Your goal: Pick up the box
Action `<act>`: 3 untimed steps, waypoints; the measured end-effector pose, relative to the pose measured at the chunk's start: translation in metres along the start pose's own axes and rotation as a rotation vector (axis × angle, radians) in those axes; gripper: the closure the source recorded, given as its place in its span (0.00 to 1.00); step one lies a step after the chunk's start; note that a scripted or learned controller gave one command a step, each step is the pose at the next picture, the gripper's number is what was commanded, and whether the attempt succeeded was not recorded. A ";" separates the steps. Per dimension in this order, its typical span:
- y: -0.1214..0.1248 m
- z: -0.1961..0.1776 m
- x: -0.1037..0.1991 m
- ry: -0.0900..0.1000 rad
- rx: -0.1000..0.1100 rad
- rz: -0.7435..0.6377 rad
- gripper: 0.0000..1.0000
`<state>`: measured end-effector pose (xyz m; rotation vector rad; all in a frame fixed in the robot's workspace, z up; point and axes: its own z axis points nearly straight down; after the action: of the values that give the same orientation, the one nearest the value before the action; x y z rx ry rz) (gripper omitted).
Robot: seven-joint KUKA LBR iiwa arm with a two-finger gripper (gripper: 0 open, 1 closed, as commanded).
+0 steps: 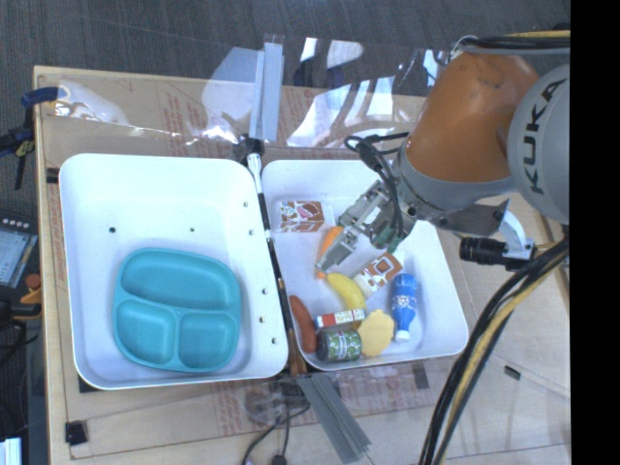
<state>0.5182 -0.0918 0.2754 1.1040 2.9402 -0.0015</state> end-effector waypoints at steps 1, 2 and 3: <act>-0.044 0.075 -0.075 0.004 0.003 0.018 0.00; -0.044 0.055 -0.128 -0.001 0.000 0.127 0.00; -0.086 0.123 -0.081 0.005 0.002 0.169 0.00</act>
<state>0.5227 -0.2097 0.1529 1.3508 2.8413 -0.0020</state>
